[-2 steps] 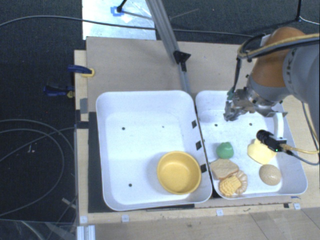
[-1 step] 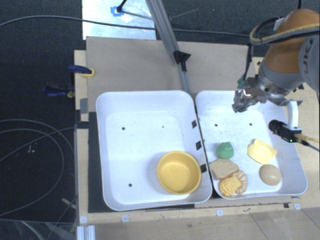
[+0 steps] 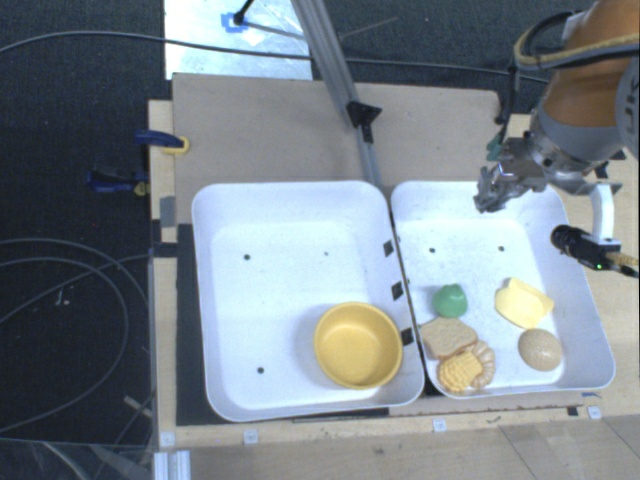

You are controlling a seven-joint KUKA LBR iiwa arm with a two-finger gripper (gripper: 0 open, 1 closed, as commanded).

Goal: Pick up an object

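My gripper (image 3: 492, 196) hangs over the far edge of the right bin (image 3: 470, 238), well above its floor, with nothing seen between its fingers. In the near part of that bin lie a green round piece (image 3: 451, 300), a tan cracker-like slice (image 3: 447, 337), a yellow corn cob (image 3: 461, 371), a pale yellow wedge (image 3: 523, 303) and a beige round bun (image 3: 540, 349). All of them lie toward the front of the bin, apart from the gripper. A yellow bowl (image 3: 358, 344) sits in the left bin (image 3: 270, 258), near its front right corner.
A grey pole (image 3: 335, 63) slants across the bench behind the bins. Black clips (image 3: 396, 290) sit on the shared rim between the bins. A blue and yellow clamp (image 3: 150, 143) sticks out at the bench's left edge.
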